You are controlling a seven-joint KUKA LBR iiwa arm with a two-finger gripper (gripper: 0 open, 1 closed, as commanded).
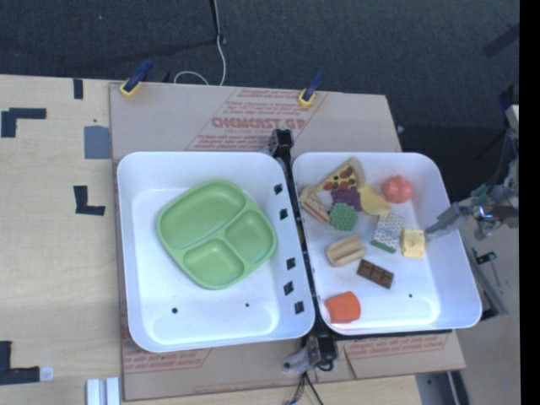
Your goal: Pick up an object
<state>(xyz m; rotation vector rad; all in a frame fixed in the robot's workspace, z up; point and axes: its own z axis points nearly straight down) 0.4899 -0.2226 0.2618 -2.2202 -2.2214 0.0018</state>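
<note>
Gripper (pixel 439 224) at right bin (pixel 451 306) rim, grip state unclear, holds nothing visible; nearest yellow cheese block (pixel 413 243) sits crowded against patterned wedge (pixel 387 230), so a descent may knock neighbours.

This looks like a robotics lab set up for grasping trials, not a home or kitchen. A light wooden table (pixel 51 251) carries a sheet of brown printed cardboard (pixel 253 116), pinned at its far edge by two blue-and-yellow spring clamps (pixel 135 80). Two shallow white plastic bins (pixel 135 327) sit side by side on it, joined by a black divider strip (pixel 291 243). Black tape marks (pixel 84 201) dot the wood, and a thin black cable (pixel 215 15) runs over dark grey carpet (pixel 380 32).
</note>
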